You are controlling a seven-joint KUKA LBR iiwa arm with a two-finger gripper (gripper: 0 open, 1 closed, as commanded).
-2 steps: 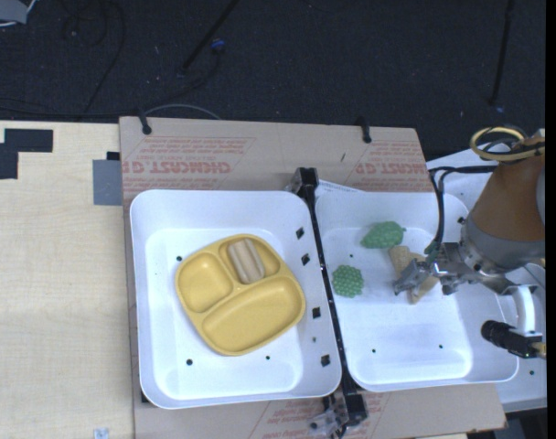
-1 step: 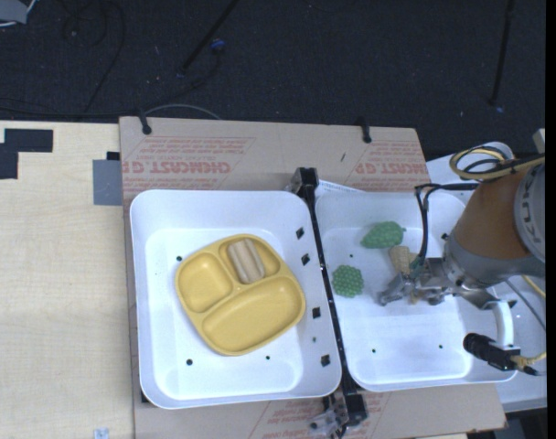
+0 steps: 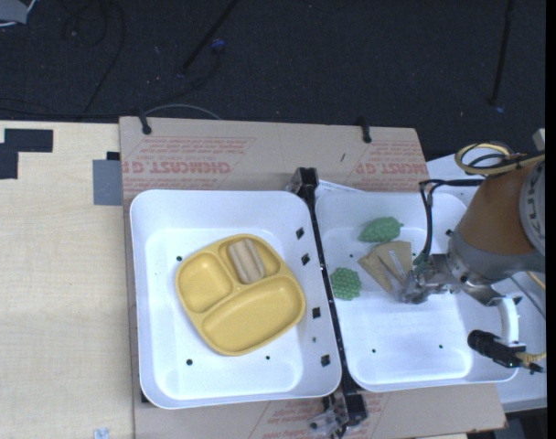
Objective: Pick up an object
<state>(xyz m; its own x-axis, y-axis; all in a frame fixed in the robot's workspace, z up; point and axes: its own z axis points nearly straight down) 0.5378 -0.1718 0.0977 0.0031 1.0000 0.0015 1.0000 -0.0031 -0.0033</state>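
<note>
Nearest the camera, the front half of the right bin is bare white floor, the widest open room in that bin, lying at 6 o'clock from the gripper. The gripper is low in the bin's middle, with the arm coming in from 3 o'clock. It sits at the near right edge of a flat tan piece, which lies at its 10 o'clock. The two look touching, but whether the gripper is spread, closed or pinching the tan piece cannot be told from this slant. Nothing appears raised off the floor, so I judge the task to be at the grasp itself, with the approach made and the grip and lift left to do. A bumpy green lump lies at 9 o'clock from the gripper, just beside the tan piece and close to the black-clipped wall where the two bins meet. That side is tight. A second green lump lies farther off at 11 o'clock, near the tan piece's far end, with a strip of bare floor behind it before the far wall. Straight up looks the freest way out. Across the wall, the left bin holds a yellow divided plate with a small tan bar in its far compartment, well apart from the gripper. A cardboard sheet lies beyond both bins.
</note>
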